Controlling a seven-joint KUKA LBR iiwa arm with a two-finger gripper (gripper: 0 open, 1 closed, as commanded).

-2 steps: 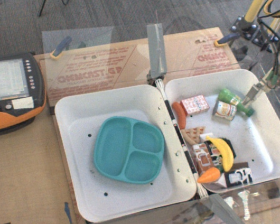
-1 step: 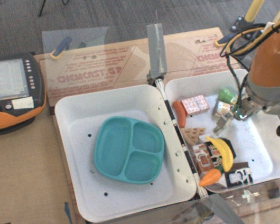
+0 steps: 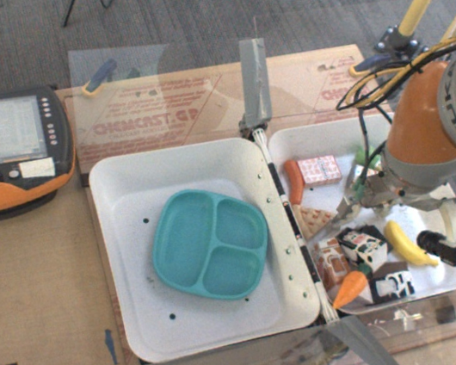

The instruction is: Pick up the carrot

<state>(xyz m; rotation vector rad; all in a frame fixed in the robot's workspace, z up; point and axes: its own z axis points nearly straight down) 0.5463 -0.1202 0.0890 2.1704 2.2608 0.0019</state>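
**Approach under way, carrot not yet reached**

I saw the gripper (image 3: 355, 201) hanging over the middle of the right bin (image 3: 337, 130), its jaws pointing toward the left of the frame above the clutter. I could not tell whether the jaws stood wide or narrow; they were too small and dark against the items below, and I saw nothing between them.

Just below and left of them lay a waffle-patterned wedge (image 3: 313, 220), and beside that a black-and-white carton (image 3: 363, 244). A yellow banana (image 3: 407, 244) lay toward the lower right.

The carrot (image 3: 350, 288) lay at the bottom edge of the right bin, near the divider, its tip pointing lower left, just beside a brown block (image 3: 331, 262) and a second small carton (image 3: 394, 284). It sat apart from the gripper.

I judged the step to be the approach. The next move called for travelling toward the bottom of the frame, lining up across the carrot's narrow width, then descending without striking the bin wall or neighbours.

The left bin (image 3: 124, 239) held a teal plate (image 3: 211, 243).
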